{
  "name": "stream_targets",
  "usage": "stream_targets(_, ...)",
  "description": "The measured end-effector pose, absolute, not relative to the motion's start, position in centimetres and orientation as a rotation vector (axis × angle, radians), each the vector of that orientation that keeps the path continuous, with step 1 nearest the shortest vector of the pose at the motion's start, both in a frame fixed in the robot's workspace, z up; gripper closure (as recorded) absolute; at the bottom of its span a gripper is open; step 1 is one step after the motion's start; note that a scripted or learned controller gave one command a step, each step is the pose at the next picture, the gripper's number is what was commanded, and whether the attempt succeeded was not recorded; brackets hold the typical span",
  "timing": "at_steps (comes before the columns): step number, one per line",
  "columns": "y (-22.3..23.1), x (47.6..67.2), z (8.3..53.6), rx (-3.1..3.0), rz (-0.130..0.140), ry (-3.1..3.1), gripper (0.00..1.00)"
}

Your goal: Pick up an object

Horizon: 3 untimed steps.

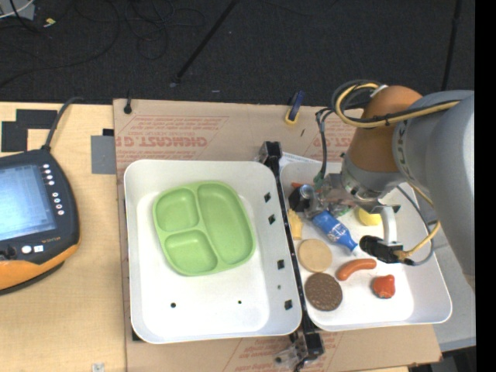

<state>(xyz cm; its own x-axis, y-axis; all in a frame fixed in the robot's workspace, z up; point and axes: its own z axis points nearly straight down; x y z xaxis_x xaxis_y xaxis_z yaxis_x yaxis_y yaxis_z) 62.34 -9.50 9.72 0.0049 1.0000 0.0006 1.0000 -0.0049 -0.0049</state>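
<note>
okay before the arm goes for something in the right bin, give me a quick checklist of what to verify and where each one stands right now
1. Objects lie in the right bin: ok; blue bottle, sausage, red piece, tan disc, brown disc.
2. Gripper over that bin: ok, at its upper end.
3. Object seen between the fingers: not ok.
4. Bottle free of neighbours: cannot tell.
5. Green tray apart in the left bin: ok.

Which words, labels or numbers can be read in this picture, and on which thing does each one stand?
Red print on the cardboard sheet: it stands upside down and is too blurred to read with certainty.
Screen of the handheld pendant: too small to read.
Label on the blue bottle: too small to read.
</note>
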Motion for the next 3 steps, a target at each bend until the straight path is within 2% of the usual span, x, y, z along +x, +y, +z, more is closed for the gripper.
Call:
stream_targets(2,-10.5,63.1,22.0,-2.225,-0.003,-2.223,1.00)
stream_targets(3,-10.6,63.1,22.8,-2.220,0.001,-2.222,1.00)
